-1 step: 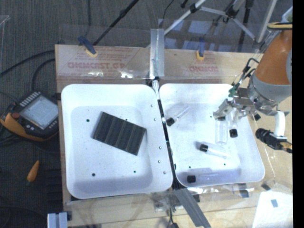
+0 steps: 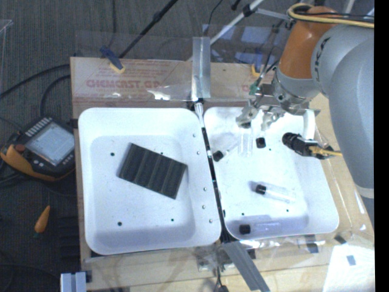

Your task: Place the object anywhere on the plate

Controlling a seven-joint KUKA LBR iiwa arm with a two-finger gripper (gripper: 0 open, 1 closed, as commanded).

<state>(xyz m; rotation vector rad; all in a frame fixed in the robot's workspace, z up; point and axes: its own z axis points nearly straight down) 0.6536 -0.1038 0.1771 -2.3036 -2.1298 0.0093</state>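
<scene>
Two shallow white plastic bins on desk (image 2: 121, 81), smooth w/ rounded corners. Left bin (image 2: 97, 224): dark ribbed rectangular plate (image 2: 152, 170), flat, lying at a slant near centre. Right bin (image 2: 322, 215): clear tube-like syringe w/ black cap (image 2: 273, 191) lying mid-bin, another clear capped tube (image 2: 258, 227) near front wall, small black bits further back. Gripper (image 2: 258, 121) hanging over right bin's back part, metallic jaws slightly spread, pinching nothing visible. Well apart from plate.

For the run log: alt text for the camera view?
The gripper hangs over the back of the right bin, which holds clear vials with black caps. A dark ridged plate lies tilted in the left bin.
</scene>
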